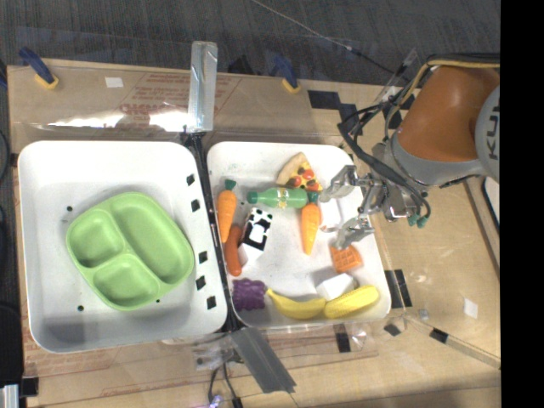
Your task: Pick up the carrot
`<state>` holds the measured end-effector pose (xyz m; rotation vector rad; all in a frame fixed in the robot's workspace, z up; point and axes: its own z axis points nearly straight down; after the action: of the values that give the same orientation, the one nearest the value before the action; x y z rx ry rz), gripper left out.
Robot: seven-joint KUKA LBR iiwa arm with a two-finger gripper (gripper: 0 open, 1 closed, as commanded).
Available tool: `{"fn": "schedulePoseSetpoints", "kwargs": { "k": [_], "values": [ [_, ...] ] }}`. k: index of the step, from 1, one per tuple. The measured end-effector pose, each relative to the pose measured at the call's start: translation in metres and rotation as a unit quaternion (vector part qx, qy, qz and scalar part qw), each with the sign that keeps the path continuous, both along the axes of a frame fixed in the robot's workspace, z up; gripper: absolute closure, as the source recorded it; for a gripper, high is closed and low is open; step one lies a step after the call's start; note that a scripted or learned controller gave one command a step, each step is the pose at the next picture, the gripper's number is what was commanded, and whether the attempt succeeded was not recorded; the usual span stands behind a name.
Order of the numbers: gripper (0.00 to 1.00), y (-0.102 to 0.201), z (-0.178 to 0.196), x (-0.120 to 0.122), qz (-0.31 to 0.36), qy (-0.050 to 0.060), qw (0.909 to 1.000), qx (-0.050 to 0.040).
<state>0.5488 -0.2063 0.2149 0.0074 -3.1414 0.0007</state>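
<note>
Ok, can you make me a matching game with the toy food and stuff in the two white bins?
Things:
1. divided plate
2. bananas
3. grapes
4. pizza slice

Places or colours:
A. purple
B. top of the right bin
C. green, in the left bin
D. yellow, along the right bin's bottom edge

Pairs: 1-C, 2-D, 3-A, 4-B

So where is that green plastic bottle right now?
The green plastic bottle lies on its side near the top of the right white bin, just below the pizza slice, between the two orange carrots.
</note>
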Motion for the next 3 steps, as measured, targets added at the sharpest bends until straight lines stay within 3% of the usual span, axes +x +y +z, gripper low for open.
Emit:
{"fn": "schedulePoseSetpoints", "kwargs": {
  "k": [1,2,3],
  "values": [
    [0.00,-0.002,-0.116,0.001,0.099,0.002,0.9951,0.0013],
    [1.00,0.000,-0.102,0.004,0.105,-0.002,0.9945,0.0000],
    [1.00,0.006,0.087,0.019,0.220,-0.005,0.9754,-0.0033]
  ]
}}
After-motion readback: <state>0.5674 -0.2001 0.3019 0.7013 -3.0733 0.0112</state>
